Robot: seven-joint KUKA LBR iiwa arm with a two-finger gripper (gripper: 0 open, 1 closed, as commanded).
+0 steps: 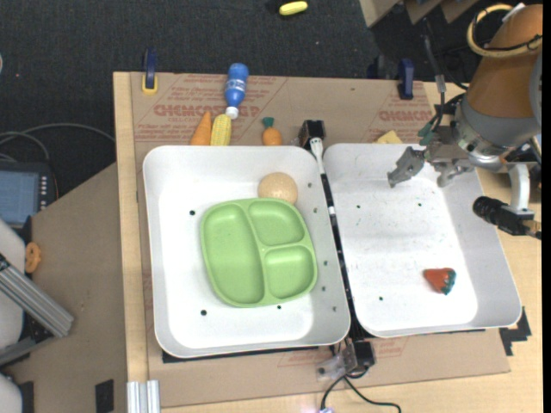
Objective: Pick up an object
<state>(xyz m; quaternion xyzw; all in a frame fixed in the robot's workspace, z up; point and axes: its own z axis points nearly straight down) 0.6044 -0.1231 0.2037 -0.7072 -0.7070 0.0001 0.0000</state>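
Green divided tray (258, 252) in left bin (164, 231), beige ball (278, 187) touching its far edge, small red toy (439, 279) in right bin's (387, 256) near-right part. Gripper (426, 167) over right bin's far end, fingers spread, nothing between them, well apart from red toy. Approach step, judged: next calls for moving over a target, then descending and closing.

gripper (428, 167) above right bin (379, 231)

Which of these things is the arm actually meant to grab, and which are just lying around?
Likely for picking, in the bins: red toy, green divided plate, beige ball. The gripper hovers open.

Lying about, outside: blue-capped bottle, corn, carrot.
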